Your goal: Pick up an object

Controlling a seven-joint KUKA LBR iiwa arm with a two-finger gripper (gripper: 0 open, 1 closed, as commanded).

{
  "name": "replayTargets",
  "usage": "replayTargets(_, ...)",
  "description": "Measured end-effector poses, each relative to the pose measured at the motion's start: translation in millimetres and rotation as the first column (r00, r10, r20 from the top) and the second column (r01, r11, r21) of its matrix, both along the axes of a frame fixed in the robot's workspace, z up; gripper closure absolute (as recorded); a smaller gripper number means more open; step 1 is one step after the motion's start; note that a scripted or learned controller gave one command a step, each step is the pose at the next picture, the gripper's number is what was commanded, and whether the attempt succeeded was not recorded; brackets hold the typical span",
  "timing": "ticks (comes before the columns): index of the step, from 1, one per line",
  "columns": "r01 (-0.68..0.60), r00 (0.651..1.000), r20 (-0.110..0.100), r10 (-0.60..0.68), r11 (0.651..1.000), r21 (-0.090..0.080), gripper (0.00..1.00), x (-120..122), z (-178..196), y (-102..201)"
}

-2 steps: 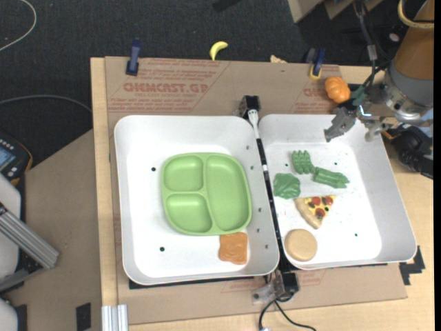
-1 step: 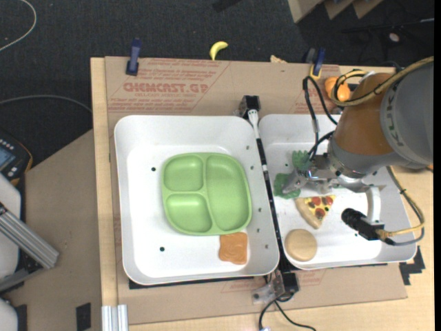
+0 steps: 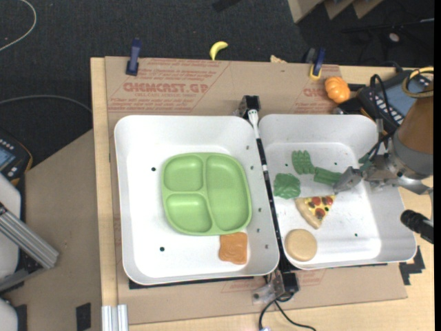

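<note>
Nearest my camera, a round tan cookie (image 3: 301,245) sits at the right bin's (image 3: 386,243) front edge, a pizza slice (image 3: 315,209) just behind it. My jaws (image 3: 349,178) hang low over the dark green piece (image 3: 328,176); released or clenched, I cannot tell. Nothing is lifted yet, so I judge the pick barely begun: grasp and raise remain.

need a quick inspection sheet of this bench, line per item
surface: two shallow white bins on a cardboard sheet.
job's things: right bin holds green toy pieces, a toy pizza slice and a round tan disc.
clutter: left bin holds a green divided plate and an orange toy chunk.
grippers: gripper low beside the green pieces.
cables: black cable at the front edge.
surroundings: dark carpet.
</note>
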State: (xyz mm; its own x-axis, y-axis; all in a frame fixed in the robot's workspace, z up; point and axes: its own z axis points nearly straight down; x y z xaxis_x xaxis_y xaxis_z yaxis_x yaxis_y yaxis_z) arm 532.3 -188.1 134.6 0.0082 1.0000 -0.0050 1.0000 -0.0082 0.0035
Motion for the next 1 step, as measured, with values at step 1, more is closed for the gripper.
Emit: replayTargets(1, -0.007, 1.000, 0.002, 0.007, 1.000, 0.005, 0.00, -40.2, -49.2, 58.1)
